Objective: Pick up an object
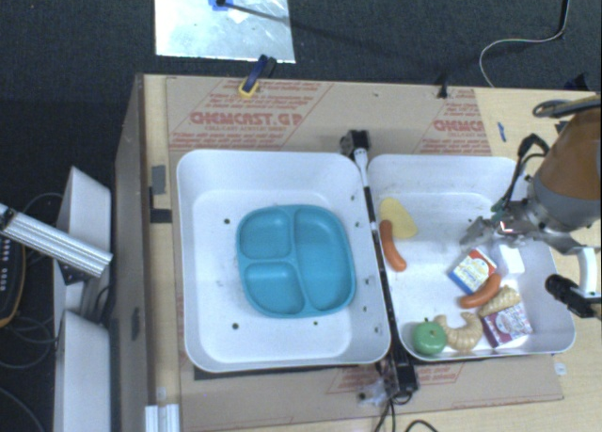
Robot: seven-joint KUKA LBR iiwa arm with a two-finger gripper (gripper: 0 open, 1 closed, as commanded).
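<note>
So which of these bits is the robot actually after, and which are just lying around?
For the job, in the right bin:
gripper
orange sausage
yellow piece
blue-and-white packet
green apple
red packet

Just lying about:
blue divided tray in the left bin
foil sheet on the floor

Counted contents of the bench (pixel 310 105) and its two bins

Two shallow white bins are counted, a left bin (pixel 207 185) and a right bin (pixel 442 176). One blue divided plate (pixel 294 260) with three compartments is seen in the left bin. In the right bin, two sausages are counted, one (pixel 392 246) by the divider and one (pixel 481 293) further right, together with one yellow piece (pixel 399 217), one green apple (pixel 430 337), one tan piece (pixel 464 331), one blue-and-white packet (pixel 470 270) and one purplish packet (pixel 506 326).
</note>
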